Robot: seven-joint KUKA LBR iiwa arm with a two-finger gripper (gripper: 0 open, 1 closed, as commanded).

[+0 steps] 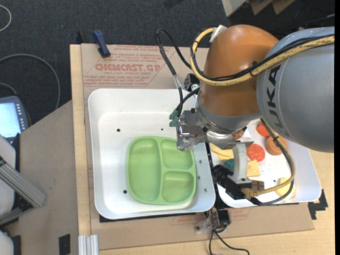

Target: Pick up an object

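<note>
Jaws are hidden under the wrist, so their state cannot be told. The gripper (187, 137) hangs at the green tray's (159, 170) upper right corner, and the arm (265, 84) covers much of the right bin (308, 185).

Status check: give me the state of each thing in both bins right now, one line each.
Green divided tray: flat in left bin, upright.
Small toy foods: loose in right bin, partly hidden by the arm.
Gripper: above the tray's upper right corner, by the wall between the bins.

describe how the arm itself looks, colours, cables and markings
The arm is a bulky grey casing bearing black letters, with a rounded orange band above the wrist. A yellow-and-black cable loops over the band, and thin black wires trail nearby. The gripper is a small metallic assembly.
</note>
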